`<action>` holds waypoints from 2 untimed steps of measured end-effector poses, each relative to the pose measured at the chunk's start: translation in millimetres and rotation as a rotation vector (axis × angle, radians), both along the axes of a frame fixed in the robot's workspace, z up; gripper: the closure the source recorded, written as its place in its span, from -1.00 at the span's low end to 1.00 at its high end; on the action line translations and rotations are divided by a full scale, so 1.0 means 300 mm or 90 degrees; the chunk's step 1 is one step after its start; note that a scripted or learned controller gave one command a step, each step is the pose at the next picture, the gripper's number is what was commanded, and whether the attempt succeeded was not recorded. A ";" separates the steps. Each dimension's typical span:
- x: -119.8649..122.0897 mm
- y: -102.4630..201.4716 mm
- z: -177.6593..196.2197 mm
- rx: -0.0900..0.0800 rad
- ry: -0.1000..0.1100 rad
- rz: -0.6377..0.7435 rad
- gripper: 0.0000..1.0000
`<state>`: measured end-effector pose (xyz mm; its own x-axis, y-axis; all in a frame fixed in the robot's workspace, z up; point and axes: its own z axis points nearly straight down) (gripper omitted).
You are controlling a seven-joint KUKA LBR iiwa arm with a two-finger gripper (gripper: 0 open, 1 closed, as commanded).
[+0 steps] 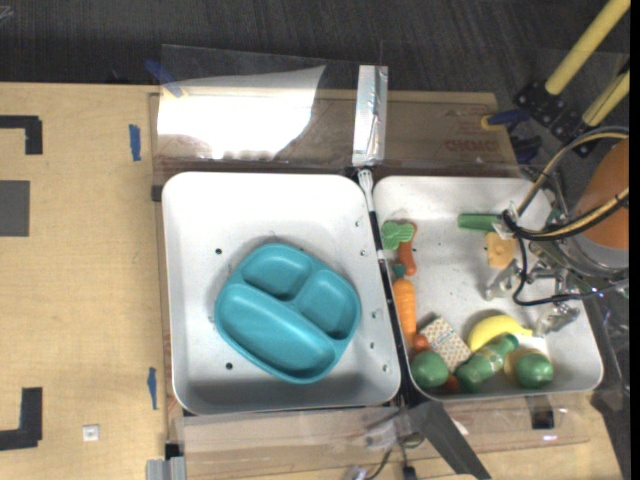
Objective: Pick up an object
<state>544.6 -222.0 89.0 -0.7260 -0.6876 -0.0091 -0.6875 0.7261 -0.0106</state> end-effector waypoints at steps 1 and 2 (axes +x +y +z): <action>0.209 0.123 -0.001 0.003 0.001 -0.053 -1.00; -0.028 0.311 0.003 0.002 0.003 0.006 -1.00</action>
